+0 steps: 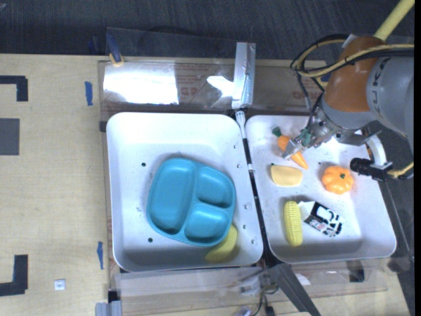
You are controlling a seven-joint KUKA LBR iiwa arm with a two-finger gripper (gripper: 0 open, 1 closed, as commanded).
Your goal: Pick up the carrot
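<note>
The pincer [304, 139], its grip state impossible to tell, sits on the carrot [293, 153] just above the lemon wedge [287, 175]; light, rigid, slick, best pinched mid-body.

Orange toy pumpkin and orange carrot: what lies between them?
Bare white bin floor, seen in the camera view, separates orange toy pumpkin from orange carrot.

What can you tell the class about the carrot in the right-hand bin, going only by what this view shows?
The carrot is a small orange toy, plastic by its look, with a green bit at its upper-left end. It lies slanted in the upper left part of the right bin, just above the pale yellow wedge. The gripper is right over its middle, hiding part of it; whether the carrot is gripped cannot be told.
</note>
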